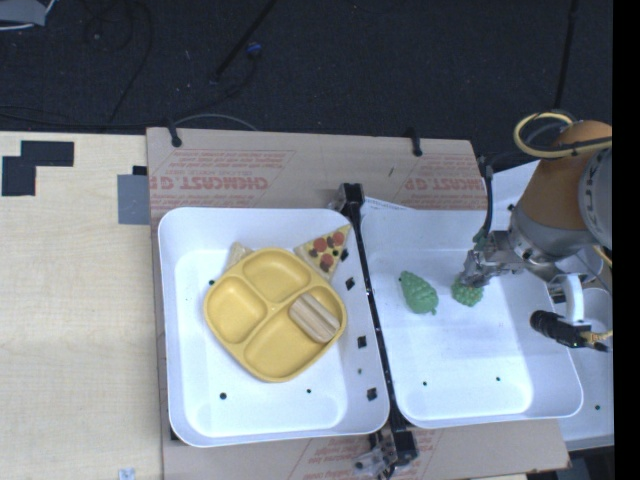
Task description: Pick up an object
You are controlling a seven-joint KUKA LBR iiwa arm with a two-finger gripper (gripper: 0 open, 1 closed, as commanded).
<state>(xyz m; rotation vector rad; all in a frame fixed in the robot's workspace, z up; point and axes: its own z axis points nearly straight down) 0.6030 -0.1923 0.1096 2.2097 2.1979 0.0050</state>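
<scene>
Seen from the fixed camera above the desk, the grey arm with its orange band reaches in over the right bin, and we find its tool lowered near that bin's far right corner, right at a small light-green object. A second, darker green knobbly object lies on the bin floor just beside it, toward the divider between the two bins, touching neither the tool nor its neighbour. In the left bin a yellow divided tray sits near the middle, a tan block resting in one of its compartments, and a pizza-slice toy lies at the tray's far edge, close to the divider. We judge the pick as barely begun or at the moment of grasping: the light-green object looks to be on the bin floor, not lifted, and closing, raising and carrying it clear all remain. We cannot tell whether the tool is wide or narrow, since the wrist and cabling crowd it and the picture is soft there; nor can we say whether it touches the light-green object or merely stands above it. The arm's upper part is cut off at the right, and a black part near the bin's right rim is hard to identify.
</scene>
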